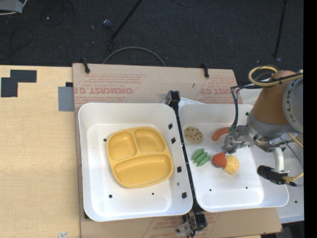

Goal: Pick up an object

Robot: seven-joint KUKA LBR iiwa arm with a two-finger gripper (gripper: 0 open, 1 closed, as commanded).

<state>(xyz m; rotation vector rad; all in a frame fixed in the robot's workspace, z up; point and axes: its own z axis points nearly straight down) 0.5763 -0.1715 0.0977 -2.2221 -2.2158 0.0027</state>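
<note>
In the right bin (233, 195) lie a round cookie (192, 134), a green pea pod (200, 156), a red tomato (219, 159), a yellow corn piece (231, 165) and an orange carrot (221, 133). My gripper (231, 147) reaches in from the right and hangs just above the tomato and corn, between them and the carrot. The view does not show anything held.
The left bin (96, 133) holds a yellow divided plate (139, 156). A black divider (181, 152) runs between the bins. The arm's grey body and orange band (271, 108) cover the right bin's far right corner. Cables lie by the bin's right edge.
</note>
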